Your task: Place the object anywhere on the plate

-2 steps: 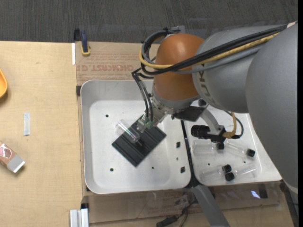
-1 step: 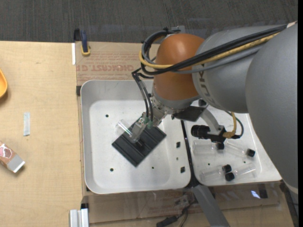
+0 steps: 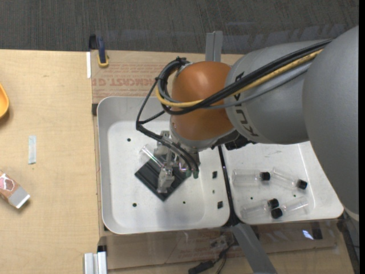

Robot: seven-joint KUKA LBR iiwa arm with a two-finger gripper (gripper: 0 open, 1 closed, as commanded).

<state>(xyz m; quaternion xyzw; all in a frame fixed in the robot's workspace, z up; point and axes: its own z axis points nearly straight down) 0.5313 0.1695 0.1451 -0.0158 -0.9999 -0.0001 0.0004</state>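
The pincer [image 3: 166, 178] hangs low over the black plate [image 3: 149, 176] in the middle of the left bin [image 3: 114, 210]; I cannot tell its state. Clear vials [image 3: 272, 205] lie in the right bin [image 3: 319, 201].

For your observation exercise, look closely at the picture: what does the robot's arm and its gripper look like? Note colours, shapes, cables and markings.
The arm is thick, rounded and grey, with a glossy orange band above the wrist. Black and yellow cables run along it and loop around the orange part. Dark lettering marks the grey shell near the band. The gripper is small, made of metal and black parts.
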